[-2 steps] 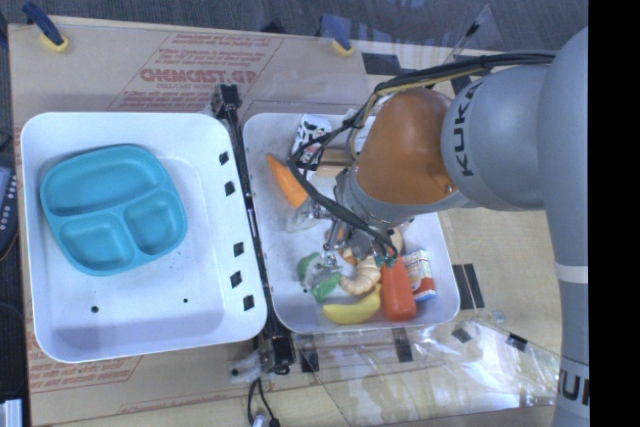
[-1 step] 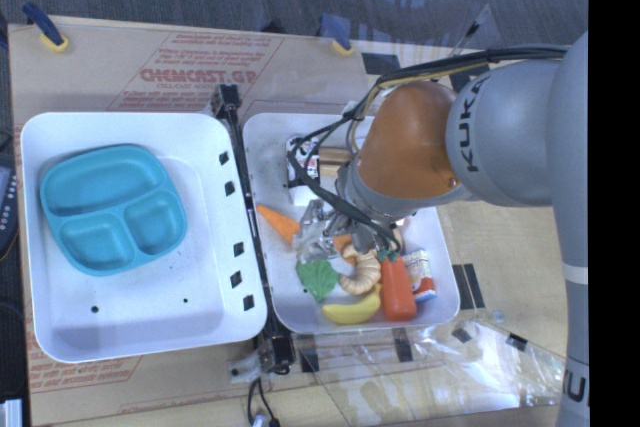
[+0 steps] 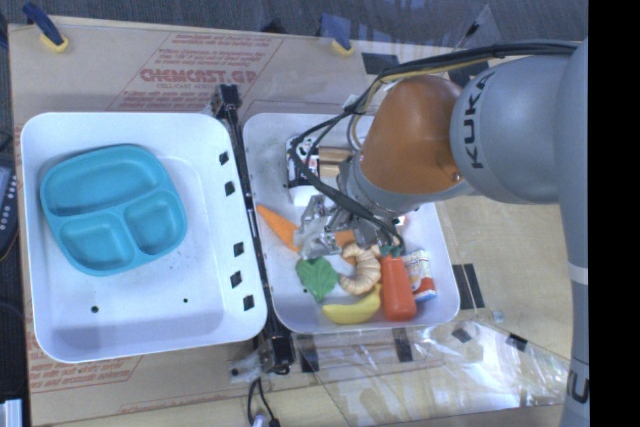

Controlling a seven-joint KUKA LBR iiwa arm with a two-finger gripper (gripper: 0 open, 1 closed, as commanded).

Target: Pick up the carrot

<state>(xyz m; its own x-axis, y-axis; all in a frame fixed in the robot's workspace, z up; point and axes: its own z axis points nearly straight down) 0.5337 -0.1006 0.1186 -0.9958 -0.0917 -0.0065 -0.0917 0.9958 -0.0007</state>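
The orange carrot (image 3: 277,225) lies in the right bin (image 3: 262,150), near its left wall, pointed end up-left. Its thick end runs under my gripper (image 3: 318,228), whose metal fingers hang right at that end, low over the bin. The grey arm with its orange band (image 3: 412,137) covers the bin's upper right part. Whether the fingers touch the carrot is hidden by the wrist.
Beside the gripper lie a green leafy piece (image 3: 317,278), a croissant (image 3: 362,270), a yellow banana (image 3: 351,312), a red-orange bottle (image 3: 397,288) and a small packet (image 3: 421,273). The left bin (image 3: 60,335) holds a blue divided tray (image 3: 112,207).
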